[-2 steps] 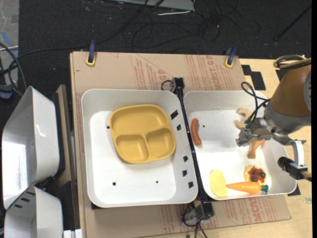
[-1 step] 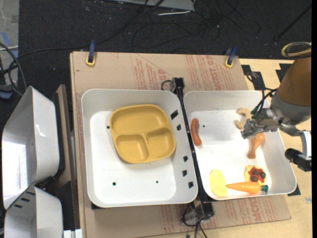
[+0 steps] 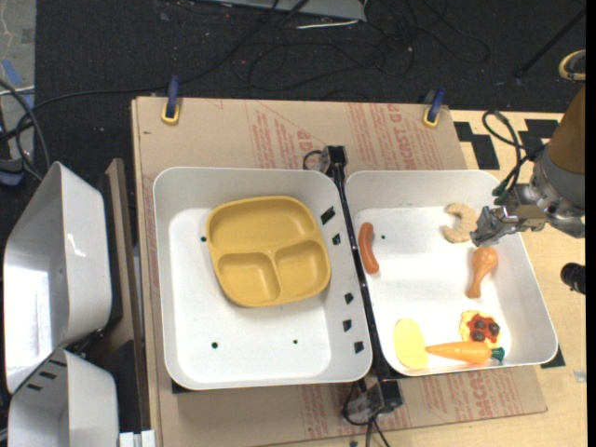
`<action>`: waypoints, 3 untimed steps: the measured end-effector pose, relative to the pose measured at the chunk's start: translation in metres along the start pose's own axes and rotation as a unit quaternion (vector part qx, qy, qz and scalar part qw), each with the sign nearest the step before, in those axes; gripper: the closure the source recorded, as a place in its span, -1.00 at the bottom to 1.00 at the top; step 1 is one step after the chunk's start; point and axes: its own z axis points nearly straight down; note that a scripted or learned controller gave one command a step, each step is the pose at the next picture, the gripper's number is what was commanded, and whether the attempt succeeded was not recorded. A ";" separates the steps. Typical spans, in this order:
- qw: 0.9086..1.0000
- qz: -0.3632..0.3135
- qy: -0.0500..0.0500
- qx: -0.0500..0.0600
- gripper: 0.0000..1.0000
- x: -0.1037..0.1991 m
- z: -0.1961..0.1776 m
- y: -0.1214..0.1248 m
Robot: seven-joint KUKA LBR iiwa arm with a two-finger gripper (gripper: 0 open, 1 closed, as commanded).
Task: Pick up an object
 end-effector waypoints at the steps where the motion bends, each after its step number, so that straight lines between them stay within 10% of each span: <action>1: 1.000 0.000 0.000 0.001 1.00 0.000 -0.028 0.001; 3: 1.000 -0.002 0.002 0.002 1.00 0.124 -0.020 0.031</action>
